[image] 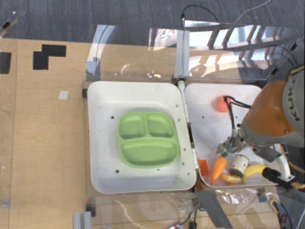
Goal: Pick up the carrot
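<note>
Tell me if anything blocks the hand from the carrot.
Nothing visible lies between them. The hand hangs just above the carrot, near its top end, in the right bin. A banana and a small white cylinder crowd the carrot's right side.

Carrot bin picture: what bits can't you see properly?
- Gripper, camera view: too small and tangled to tell how it stands above the carrot.
- Banana: its right end sits under a black part of the arm.
- Right bin: the orange arm covers its right side.
</note>
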Controlling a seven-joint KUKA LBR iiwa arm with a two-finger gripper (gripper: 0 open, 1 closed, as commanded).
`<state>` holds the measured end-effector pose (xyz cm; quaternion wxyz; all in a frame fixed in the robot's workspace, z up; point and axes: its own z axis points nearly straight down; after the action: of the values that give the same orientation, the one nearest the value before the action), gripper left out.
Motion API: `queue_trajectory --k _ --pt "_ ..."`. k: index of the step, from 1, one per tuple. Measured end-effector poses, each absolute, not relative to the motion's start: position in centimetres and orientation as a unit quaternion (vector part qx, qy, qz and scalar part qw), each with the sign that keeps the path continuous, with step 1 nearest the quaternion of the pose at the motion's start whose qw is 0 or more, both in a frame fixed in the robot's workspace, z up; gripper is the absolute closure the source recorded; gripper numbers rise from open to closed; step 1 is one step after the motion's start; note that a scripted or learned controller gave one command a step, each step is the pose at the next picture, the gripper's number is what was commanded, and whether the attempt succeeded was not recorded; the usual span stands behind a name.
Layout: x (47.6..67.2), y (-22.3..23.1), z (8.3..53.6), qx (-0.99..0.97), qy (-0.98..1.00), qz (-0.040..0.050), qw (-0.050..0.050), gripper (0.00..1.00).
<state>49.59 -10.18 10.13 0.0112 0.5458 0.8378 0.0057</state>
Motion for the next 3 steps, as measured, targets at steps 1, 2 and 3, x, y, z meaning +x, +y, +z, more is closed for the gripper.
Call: queue_trajectory --k 1,2,3 --pt "50.4 -6.4 21.3 0.619 0.786 0.0014 0.002 1.0" --pt "50.4 -6.4 21.3 0.618 0.786 0.0013 0.002 0.0" --pt "49.1 -8.8 9.0 0.628 0.778 0.004 0.005 0.0"
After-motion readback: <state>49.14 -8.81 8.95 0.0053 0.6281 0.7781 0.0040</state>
